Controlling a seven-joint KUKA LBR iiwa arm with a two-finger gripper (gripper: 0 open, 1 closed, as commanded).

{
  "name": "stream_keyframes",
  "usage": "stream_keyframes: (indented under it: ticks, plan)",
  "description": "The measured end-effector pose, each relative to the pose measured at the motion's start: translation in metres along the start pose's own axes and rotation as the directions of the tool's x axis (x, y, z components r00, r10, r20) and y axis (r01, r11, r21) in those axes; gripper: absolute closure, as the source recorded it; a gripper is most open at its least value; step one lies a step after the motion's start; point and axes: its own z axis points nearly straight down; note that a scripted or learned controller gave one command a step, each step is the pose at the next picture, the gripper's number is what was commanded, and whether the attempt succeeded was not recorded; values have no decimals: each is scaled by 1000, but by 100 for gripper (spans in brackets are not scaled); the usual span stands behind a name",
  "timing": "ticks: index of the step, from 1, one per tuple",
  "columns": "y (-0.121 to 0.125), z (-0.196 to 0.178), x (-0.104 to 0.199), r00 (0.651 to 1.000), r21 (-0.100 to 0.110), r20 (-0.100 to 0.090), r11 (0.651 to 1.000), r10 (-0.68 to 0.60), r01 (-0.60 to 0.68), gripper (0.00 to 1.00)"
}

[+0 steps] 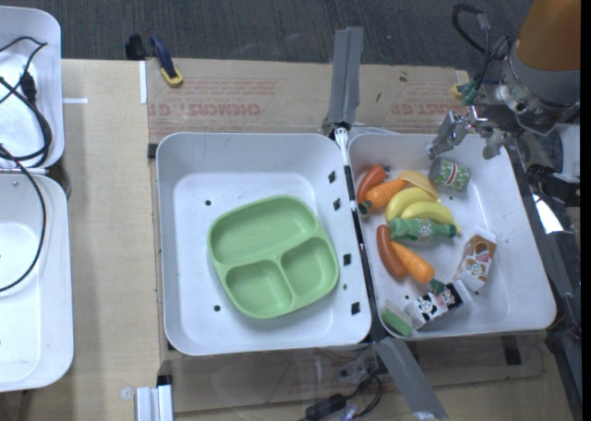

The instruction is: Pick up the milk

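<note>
Milk carton (436,304) lying low in the right bin (526,253), cow-patterned.
Gripper (466,133) upper right, open, holding nothing; arm cropped by the frame edge. Wooden bench (111,179), dark carpet beyond.

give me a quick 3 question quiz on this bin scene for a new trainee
1. True or false: the green divided plate lies in the same bin as the bananas.
2. Which item lies nearest the front rim of the right bin? A) the cow-patterned milk carton B) the green can C) the brown carton
3. Fill in: the gripper hangs over the ____ corner of the right bin, far from the milk carton.

Key
1. False: the plate is alone in the left bin; the bananas are in the right one.
2. A
3. Back, close to the green can.
</note>
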Motion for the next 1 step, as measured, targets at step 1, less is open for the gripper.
stream_keyframes:
  ticks: [1]
  plan:
    - [-28,56,17,1000,2,0,1000,17,-17,0]
